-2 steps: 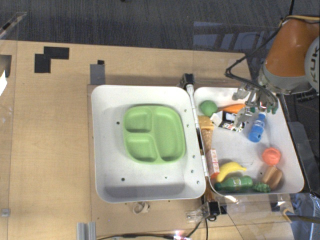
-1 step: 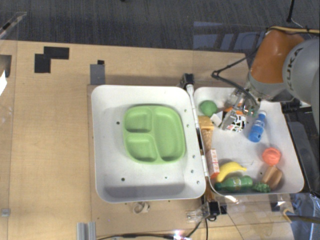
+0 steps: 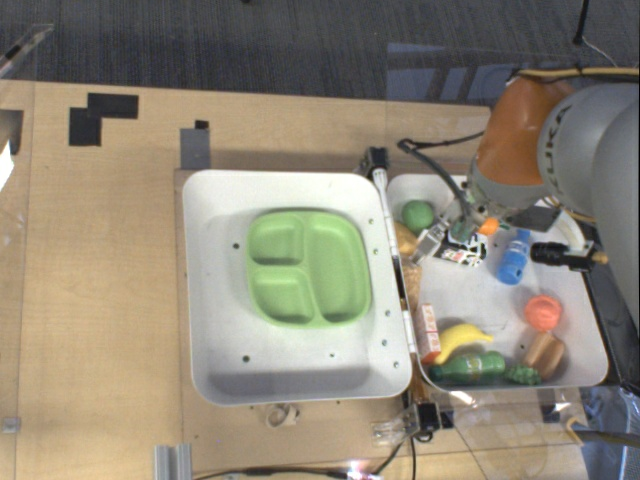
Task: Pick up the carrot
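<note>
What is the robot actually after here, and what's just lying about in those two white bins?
For the job:
- gripper, low in the right bin
- small orange piece beside it, probably the carrot, partly hidden

Lying about:
- green ball
- blue cylinder
- banana
- green divided plate, in the left bin

Two white bins sat side by side on the bench (image 3: 100, 268). The left bin (image 3: 215, 368) held a green divided plate (image 3: 305, 268). The arm (image 3: 560, 138) reached into the right bin (image 3: 590, 358), its gripper (image 3: 455, 233) low near a green ball (image 3: 417, 213). A small orange piece (image 3: 489, 226), perhaps the carrot, showed just beside the gripper. Nearby lay a blue bottle (image 3: 513, 258), banana (image 3: 465, 340) and orange cup (image 3: 543, 313).
</note>
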You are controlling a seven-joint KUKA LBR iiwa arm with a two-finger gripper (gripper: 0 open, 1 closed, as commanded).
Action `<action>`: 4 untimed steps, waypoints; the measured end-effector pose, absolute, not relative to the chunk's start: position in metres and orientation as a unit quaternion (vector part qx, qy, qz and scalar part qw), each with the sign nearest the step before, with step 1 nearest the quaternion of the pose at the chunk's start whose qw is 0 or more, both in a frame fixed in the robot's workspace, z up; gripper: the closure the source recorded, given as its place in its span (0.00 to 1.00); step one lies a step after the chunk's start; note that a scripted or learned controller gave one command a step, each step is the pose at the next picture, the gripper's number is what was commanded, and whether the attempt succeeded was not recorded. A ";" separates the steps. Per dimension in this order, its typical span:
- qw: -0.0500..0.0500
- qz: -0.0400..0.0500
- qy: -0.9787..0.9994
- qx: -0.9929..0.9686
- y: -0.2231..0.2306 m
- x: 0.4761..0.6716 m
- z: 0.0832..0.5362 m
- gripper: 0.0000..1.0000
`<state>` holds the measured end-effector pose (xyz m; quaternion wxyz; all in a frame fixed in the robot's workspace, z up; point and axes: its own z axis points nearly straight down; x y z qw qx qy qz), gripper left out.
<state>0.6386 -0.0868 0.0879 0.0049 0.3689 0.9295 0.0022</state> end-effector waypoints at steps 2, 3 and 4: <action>0.011 0.003 0.911 0.412 -0.134 0.651 0.096 0.00; 0.004 0.002 0.815 0.579 -0.110 0.605 0.128 0.00; 0.006 0.003 0.816 0.578 -0.165 0.583 0.090 0.00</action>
